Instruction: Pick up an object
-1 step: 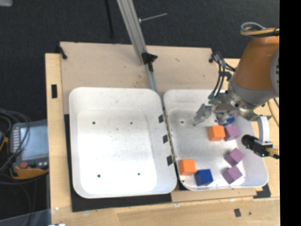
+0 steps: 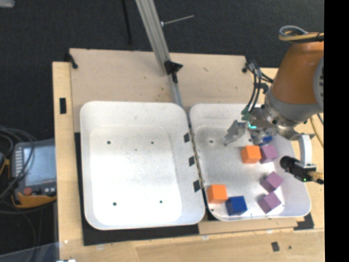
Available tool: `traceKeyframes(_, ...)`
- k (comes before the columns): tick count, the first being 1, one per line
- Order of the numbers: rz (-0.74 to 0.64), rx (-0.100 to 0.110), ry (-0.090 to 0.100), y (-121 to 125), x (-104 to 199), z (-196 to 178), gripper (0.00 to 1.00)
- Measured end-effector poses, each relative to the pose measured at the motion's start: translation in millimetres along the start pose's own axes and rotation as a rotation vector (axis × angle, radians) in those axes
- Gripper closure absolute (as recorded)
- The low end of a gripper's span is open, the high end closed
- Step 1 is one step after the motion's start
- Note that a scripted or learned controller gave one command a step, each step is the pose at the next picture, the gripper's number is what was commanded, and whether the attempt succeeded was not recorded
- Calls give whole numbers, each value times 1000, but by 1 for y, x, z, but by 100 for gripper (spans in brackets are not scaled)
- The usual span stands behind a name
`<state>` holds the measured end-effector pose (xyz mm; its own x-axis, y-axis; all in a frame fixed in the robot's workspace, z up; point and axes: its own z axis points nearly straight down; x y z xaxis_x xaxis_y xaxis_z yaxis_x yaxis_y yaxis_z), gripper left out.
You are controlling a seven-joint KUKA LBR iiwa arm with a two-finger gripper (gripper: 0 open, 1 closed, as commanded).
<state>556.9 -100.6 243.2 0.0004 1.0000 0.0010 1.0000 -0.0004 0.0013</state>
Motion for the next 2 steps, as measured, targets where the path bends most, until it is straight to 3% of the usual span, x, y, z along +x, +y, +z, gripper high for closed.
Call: traceKeyframes(2, 2, 6, -3, -2, -5, 106, 0)
